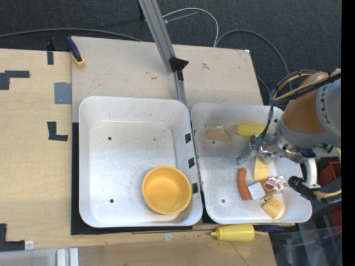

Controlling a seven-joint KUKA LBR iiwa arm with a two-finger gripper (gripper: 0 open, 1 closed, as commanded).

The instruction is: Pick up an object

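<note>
The right bin (222, 204) holds several small items. A tan bread-like piece (219, 133) and a yellow oblong piece (249, 129) lie near its back. A red sausage (243, 183), a yellow block (262, 169), a white and red carton (270, 185) and a yellow wedge (273, 207) sit toward the front right. My gripper (257, 148) hangs low in this bin, just behind the yellow block and in front of the yellow oblong piece. The wrist hides its tips, and I see nothing held in it.
A yellow bowl (166, 189) sits in the front right corner of the left bin (111, 148). A yellow bottle (236, 233) lies on the bench in front of the right bin. A grey pole (158, 24) slants in from the back.
</note>
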